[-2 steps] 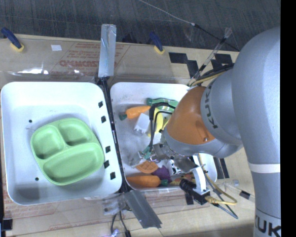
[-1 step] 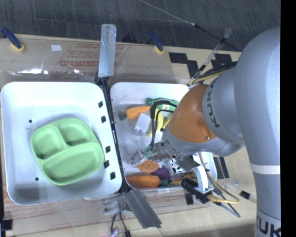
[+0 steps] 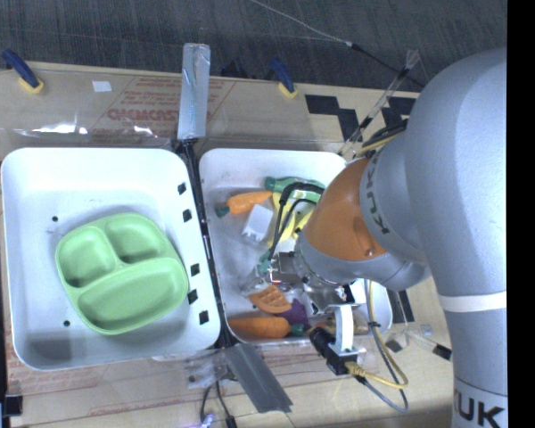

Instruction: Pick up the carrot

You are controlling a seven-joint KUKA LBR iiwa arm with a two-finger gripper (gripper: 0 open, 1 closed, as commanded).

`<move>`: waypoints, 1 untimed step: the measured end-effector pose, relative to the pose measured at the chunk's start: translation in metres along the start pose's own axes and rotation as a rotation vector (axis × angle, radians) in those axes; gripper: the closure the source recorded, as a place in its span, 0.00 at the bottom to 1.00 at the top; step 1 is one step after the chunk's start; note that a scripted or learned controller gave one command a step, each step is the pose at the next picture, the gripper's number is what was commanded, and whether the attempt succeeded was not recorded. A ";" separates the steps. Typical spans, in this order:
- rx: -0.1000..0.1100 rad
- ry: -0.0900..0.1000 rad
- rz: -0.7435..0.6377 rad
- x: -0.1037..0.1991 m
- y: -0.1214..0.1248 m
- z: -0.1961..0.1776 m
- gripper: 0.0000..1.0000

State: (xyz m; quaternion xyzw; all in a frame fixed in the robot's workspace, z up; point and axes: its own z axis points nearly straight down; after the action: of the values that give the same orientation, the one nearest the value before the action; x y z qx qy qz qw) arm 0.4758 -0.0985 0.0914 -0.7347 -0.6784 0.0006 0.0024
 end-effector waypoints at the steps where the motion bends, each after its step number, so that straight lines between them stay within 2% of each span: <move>1: 0.003 0.002 -0.006 0.001 0.000 -0.009 1.00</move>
State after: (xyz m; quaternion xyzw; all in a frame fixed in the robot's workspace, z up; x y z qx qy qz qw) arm 0.4759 -0.0980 0.1006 -0.7326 -0.6807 0.0009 0.0040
